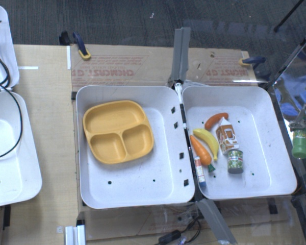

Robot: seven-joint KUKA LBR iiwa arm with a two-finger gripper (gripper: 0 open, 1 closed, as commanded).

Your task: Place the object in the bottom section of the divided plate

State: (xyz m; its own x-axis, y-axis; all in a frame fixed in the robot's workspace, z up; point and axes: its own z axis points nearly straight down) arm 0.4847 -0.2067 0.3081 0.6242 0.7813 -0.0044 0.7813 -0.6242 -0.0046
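The gripper [300, 137] is hovering at the frame's right edge; I cannot tell its state. The banana [207, 141] is lying well left, far from the plate [118, 131].

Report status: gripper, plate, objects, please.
Gripper at right edge, fingers unclear. Divided plate in left bin, sections bare. Banana and carrot in right bin. Path open.
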